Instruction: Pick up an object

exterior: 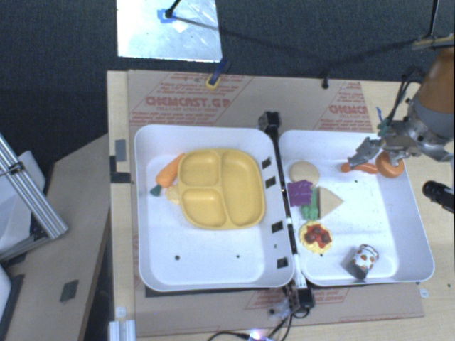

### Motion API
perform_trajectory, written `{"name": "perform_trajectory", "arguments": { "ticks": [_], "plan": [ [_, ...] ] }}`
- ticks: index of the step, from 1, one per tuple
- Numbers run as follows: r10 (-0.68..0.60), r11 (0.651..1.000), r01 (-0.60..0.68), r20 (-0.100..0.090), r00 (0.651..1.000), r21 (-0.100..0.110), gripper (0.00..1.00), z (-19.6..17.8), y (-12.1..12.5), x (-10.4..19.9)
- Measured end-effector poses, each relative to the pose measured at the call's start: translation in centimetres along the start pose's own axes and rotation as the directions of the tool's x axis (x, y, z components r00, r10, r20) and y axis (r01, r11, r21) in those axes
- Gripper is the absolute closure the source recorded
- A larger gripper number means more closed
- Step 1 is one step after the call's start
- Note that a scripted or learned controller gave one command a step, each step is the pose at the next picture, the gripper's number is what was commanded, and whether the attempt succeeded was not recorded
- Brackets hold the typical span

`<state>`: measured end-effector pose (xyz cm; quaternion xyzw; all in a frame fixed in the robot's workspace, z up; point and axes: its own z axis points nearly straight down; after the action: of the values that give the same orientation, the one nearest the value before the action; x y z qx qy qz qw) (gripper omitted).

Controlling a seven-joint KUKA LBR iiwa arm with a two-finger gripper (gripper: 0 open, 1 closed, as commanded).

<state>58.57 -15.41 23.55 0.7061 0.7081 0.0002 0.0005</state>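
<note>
My gripper point(364, 153) hangs over the far right part of the right bin point(398, 226), reaching in from the right. Just below its tip lies a thin orange piece point(357, 167), with a round orange object point(390, 165) right beside it. Whether the thin piece is touched or gripped is unclear from this angle. Further left in that bin lie a cream disc point(304, 170), a purple toy point(300, 191), a green piece point(311, 209), a tan wedge point(330, 202), a yellow and red round toy point(316, 236) and a small grey figure point(362, 260).
The left bin point(153, 261) holds a yellow divided plate point(217, 188) with a toy carrot point(169, 170) at its left edge. A black divider point(281, 190) with clips runs between the bins. A dark object point(439, 194) sits off the right bin's edge.
</note>
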Motion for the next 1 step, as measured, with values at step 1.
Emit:
{"name": "perform_trajectory", "arguments": {
  "ticks": [1],
  "plan": [
    [0.002,1.000,-0.002,-0.001,1.000,0.004,0.00,6.17,0.01,-0.46]
  ]
}}
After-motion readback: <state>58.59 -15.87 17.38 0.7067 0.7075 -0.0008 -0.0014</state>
